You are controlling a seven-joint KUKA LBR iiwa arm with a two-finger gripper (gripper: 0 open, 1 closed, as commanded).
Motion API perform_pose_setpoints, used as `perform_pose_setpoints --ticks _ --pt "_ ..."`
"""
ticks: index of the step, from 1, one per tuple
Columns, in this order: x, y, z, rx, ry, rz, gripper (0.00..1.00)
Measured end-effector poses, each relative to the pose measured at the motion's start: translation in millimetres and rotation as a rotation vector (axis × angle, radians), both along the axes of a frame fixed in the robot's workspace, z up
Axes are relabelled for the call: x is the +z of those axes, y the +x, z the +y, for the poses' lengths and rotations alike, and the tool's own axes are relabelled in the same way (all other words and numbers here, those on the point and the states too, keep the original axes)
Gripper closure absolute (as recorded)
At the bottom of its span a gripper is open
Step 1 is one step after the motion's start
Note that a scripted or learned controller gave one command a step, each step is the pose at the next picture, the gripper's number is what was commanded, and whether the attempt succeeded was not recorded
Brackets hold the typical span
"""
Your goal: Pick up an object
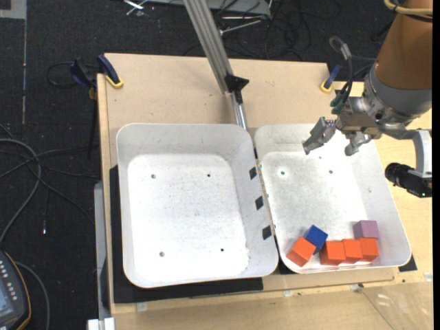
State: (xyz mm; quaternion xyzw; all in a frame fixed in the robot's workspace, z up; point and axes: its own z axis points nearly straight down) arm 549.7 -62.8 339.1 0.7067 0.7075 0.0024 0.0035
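Observation:
Several small blocks lie along the near edge of the right bin: an orange block, a blue block, two more orange blocks and a purple block. My gripper hangs over the far part of the right bin, well behind the blocks. Its two fingers are spread apart with nothing between them.
The left bin sits beside the right one on the wooden bench. A slanted metal rod crosses the bench's far side. Yellow-tipped clamps sit at the bench's far corners.

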Motion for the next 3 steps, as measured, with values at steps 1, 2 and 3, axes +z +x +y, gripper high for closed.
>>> perform_pose_setpoints --ticks 1,2,3 --pt "-125 -59 -40 -0.006 0.002 0.018 0.0" --pt "-39 -58 -34 0.002 -0.001 -0.001 0.0" --pt "-71 -28 -19 0.003 0.001 0.01 0.0"
